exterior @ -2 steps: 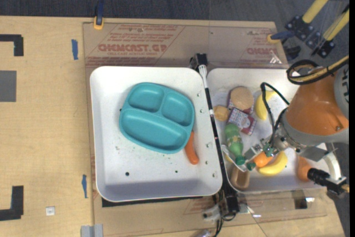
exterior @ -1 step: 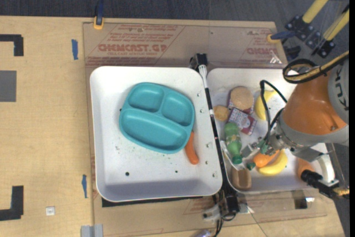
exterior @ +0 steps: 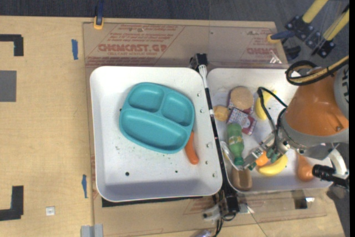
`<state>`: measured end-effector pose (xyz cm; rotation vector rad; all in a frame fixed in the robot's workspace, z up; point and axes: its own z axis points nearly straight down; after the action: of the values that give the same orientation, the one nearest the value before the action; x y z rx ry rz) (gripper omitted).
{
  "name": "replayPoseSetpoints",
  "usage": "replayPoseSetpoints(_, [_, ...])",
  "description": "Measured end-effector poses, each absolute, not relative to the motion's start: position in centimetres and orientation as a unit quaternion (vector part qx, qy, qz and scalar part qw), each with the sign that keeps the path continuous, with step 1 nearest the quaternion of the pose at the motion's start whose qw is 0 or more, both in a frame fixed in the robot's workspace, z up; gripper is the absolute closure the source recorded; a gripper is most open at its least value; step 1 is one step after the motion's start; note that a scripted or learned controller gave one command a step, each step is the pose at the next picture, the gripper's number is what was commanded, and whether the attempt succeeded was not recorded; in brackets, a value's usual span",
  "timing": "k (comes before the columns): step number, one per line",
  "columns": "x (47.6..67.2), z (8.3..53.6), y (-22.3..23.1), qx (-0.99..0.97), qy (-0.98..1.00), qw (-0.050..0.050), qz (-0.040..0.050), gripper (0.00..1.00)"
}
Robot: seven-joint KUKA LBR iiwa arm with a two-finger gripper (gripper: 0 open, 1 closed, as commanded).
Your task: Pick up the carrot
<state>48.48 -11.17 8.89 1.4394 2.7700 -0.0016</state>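
The carrot [exterior: 191,151] lies beside the teal plate [exterior: 157,117]; it looks light, stiff, smooth. Best pinched mid-length. I cannot tell the gripper's [exterior: 265,154] state.

And there's the carrot [exterior: 191,150], a small orange piece, slim and stubby, lying flat just below the middle of the frame. It sits on the white floor of the left bin [exterior: 105,119], tucked right against the lower right edge of the teal divided plate [exterior: 157,116]. It runs nearly top to bottom, its lower end leaning slightly rightward, close to that bin's right wall.
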Motion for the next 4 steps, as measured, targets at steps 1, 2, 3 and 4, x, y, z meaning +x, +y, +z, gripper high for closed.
replayPoseSetpoints(1, [48.7,8.9,-10.4,0.528,0.849,0.012,0.0022,0.00])
replayPoseSetpoints(2, [49.0,9.7,-10.6,0.529,0.848,0.018,0.0023,1.00])
replayPoseSetpoints(3, [49.5,18.3,-5.6,0.584,0.812,0.000,0.0004,1.00])
replayPoseSetpoints(4, [49.4,18.1,-5.7,0.584,0.811,-0.002,-0.0014,0.00])
